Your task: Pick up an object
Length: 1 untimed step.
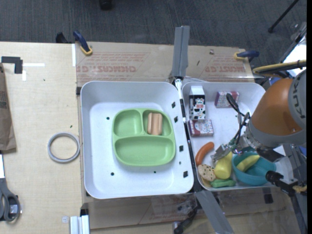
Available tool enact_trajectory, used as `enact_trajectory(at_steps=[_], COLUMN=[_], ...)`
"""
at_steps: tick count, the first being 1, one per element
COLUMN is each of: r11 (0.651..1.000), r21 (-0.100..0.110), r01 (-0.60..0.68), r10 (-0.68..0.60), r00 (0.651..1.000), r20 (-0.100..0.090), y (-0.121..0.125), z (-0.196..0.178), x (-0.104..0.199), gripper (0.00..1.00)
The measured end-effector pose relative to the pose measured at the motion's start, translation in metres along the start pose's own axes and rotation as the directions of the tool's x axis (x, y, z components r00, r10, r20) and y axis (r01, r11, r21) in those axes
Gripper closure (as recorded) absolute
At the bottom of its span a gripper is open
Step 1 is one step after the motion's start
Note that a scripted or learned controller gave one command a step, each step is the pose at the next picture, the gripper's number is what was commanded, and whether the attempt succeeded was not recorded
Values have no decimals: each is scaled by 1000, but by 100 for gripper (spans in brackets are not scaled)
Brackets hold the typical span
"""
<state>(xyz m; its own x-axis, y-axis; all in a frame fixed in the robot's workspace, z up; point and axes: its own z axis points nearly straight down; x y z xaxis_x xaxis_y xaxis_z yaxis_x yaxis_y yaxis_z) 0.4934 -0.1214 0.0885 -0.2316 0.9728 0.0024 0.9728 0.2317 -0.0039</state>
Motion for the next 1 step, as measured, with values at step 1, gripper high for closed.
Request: enact_trajectory(at_steps=[1], r11=[1000], r21=[-1], r01=[-4], r10=[4], r00=[1000], r20=[-1], y=[1], z=[-7], x=[-1], gripper=[100])
